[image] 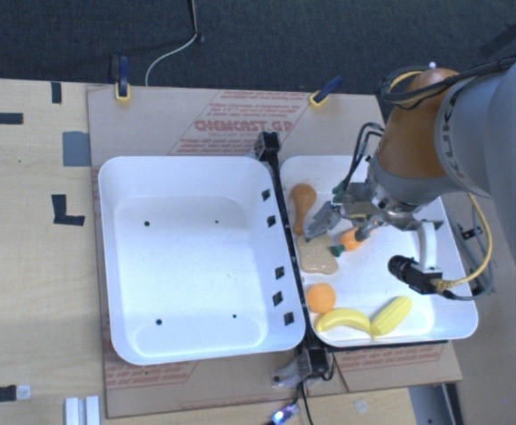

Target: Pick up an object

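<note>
My gripper hangs over the right bin, near its left side, with its two fingers spread apart. One finger points toward a tan bread-like piece; the other sits beside a small orange item partly hidden under the wrist. A brown sausage-shaped toy lies just left of the gripper by the divider. Further forward lie an orange ball, a yellow banana and a yellow corn cob. Nothing is between the fingers.
The left bin stands beside the right one, split from it by a black-clipped divider. A black cable fitting and yellow hose trail from the arm over the right bin. Brown cardboard underlies both bins.
</note>
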You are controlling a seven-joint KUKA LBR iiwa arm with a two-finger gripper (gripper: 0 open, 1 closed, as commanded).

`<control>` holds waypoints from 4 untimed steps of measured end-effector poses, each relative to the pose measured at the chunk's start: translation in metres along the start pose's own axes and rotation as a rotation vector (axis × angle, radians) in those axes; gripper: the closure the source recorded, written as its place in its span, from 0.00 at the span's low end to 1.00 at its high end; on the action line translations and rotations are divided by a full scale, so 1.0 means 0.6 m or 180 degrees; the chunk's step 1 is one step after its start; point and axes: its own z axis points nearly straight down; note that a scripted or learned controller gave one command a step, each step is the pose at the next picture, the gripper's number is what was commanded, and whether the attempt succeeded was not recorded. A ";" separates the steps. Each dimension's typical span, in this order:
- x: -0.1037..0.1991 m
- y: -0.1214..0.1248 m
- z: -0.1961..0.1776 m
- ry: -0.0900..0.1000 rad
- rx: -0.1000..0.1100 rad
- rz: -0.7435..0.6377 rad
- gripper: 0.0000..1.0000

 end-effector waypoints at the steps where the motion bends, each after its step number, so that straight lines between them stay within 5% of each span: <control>1: 0.121 -0.108 -0.083 0.0010 -0.0044 -0.0022 0.00; 2: 0.174 -0.117 -0.306 0.0006 -0.0094 -0.0020 0.00; 3: 0.082 -0.039 -0.420 -0.0012 -0.0081 0.0012 0.00; 4: 0.087 -0.042 -0.430 -0.0010 -0.0051 0.0000 1.00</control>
